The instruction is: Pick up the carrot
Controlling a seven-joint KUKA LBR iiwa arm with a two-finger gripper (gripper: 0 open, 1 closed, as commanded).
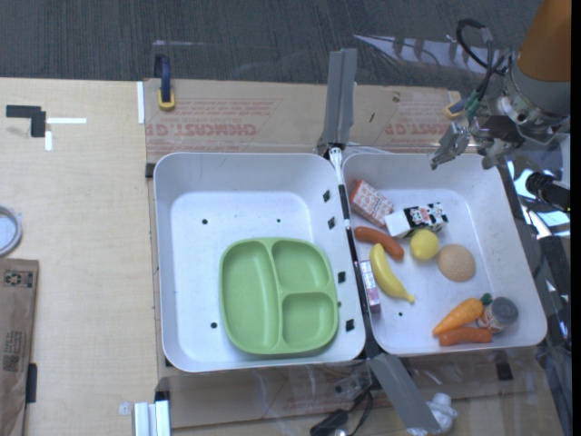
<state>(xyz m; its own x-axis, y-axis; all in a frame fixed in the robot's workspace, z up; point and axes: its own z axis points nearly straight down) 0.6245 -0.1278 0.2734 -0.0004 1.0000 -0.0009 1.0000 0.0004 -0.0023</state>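
Fingers [451,149] spread apart, gripping nothing, over the right bin's [481,178] upper rim at upper right. Gripper [470,148] hung from a wrist with an orange band, arm cut off by the frame's corner. Carrot [458,315] lay in the bin's lower right, long axis slanted, tip toward lower left, top partly hidden against a jar [500,312].

i work over a pale wooden bench top [73,180]. beyond its far edge lies dark grey ribbed carpet floor [227,16]. a flattened brown printed cardboard sheet [245,118] covers the bench's middle. a yellow-tipped blue clamp [163,82] stands at its far edge. black and white tape marks [41,121] sit far left, a brown paper bag [16,325] near left.
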